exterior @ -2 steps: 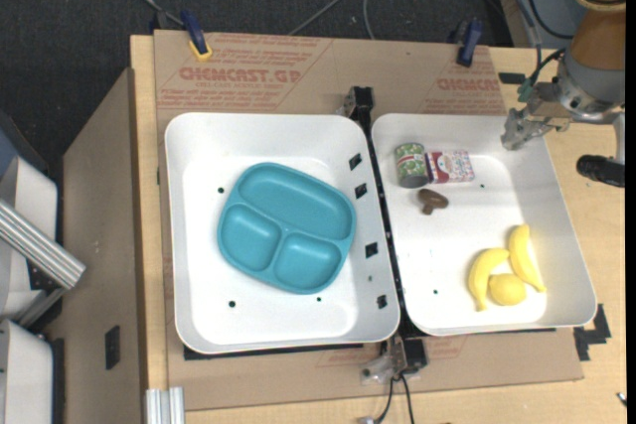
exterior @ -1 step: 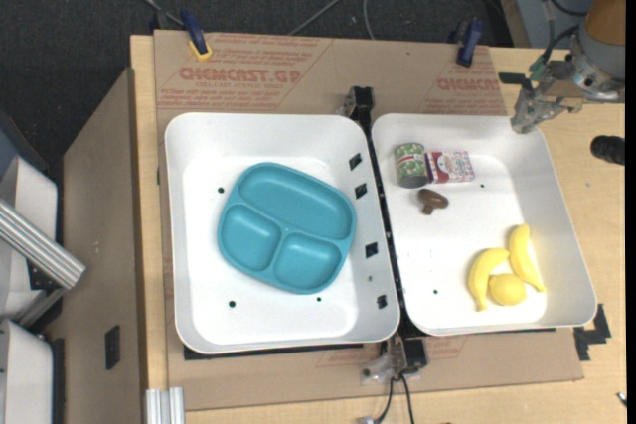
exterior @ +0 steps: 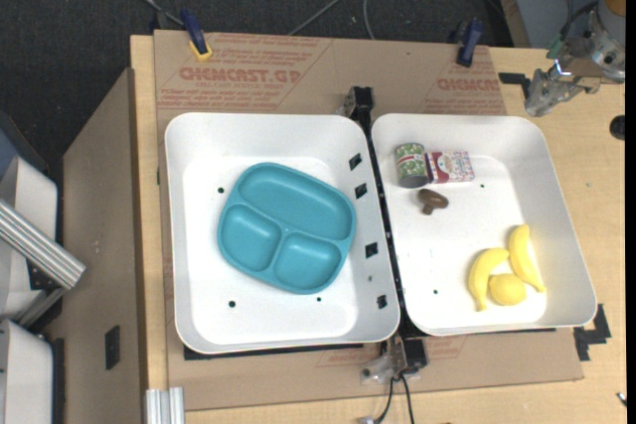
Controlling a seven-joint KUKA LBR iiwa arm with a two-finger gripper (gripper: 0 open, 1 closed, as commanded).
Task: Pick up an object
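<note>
Dark carpet surrounds a bench (exterior: 119,213) topped with a brown printed board, on which two shallow white bins sit side by side, joined along a black hinge-like strip at the middle. Taking the right bin (exterior: 556,213) as the landmark: the left bin (exterior: 189,243) touches it along that middle strip and carries a teal divided plate (exterior: 286,226) lying flat near its centre.

Inside the right bin, near its far edge and toward the side closest to the left bin, a small green-labelled can (exterior: 409,164) lies on its side, touching a small red-and-white carton (exterior: 450,165) just beside it. A small brown object (exterior: 431,202) rests just in front of these two, apart from them. Toward the near outer corner of the right bin lies a cluster of yellow bananas (exterior: 507,271), well apart from the can and carton.

Beyond the far outer corner of the right bin, over the board and outside both bins, the gripper (exterior: 550,91) hangs from the grey arm. It has nothing visible in it, and I cannot tell how far apart it is set from this angle.

Two blue clamps hold the board's far edge, and cables trail across the carpet behind.
</note>
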